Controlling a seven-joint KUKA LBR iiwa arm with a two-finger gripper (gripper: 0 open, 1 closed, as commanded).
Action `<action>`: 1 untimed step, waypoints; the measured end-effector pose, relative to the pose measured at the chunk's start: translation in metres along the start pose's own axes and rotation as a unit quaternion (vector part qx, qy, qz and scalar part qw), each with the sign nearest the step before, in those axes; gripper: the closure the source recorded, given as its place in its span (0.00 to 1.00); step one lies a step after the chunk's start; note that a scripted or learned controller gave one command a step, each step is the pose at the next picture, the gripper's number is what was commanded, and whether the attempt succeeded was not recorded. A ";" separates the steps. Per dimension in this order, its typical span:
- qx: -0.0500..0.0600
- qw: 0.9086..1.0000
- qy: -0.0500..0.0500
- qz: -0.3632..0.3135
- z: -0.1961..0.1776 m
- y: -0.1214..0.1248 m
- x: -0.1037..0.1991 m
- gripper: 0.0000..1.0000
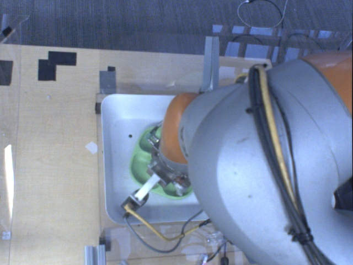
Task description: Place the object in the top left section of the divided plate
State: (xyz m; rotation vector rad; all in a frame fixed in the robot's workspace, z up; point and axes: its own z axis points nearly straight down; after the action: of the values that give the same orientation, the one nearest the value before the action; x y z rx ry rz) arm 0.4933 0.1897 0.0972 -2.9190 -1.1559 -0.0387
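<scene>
A green divided plate [141, 163] lies in the left white bin [117, 127], and the arm covers most of it. Only the plate's left sections show, curving out from under the wrist. The arm's orange band [174, 130] hangs directly over the plate. The gripper sits under the wrist above the plate, hidden by the arm's bulk. A white bar with a dark tip [137, 196] sticks out from the wrist toward the bin's front left corner. No loose object shows on the plate's visible sections.
The big grey arm body [265, 164] covers the right half of the view and the right bin. Cables [160, 236] trail across the bench at the front. Metal brackets [108, 80] stand at the bin's back corners. Bare wooden bench [49, 159] stretches to the left.
</scene>
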 end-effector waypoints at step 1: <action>0.003 1.000 0.009 0.028 -0.002 0.042 0.008 0.00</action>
State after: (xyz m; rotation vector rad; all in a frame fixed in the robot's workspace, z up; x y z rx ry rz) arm 0.5279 0.1641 0.0996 -2.9372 -1.0701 -0.0627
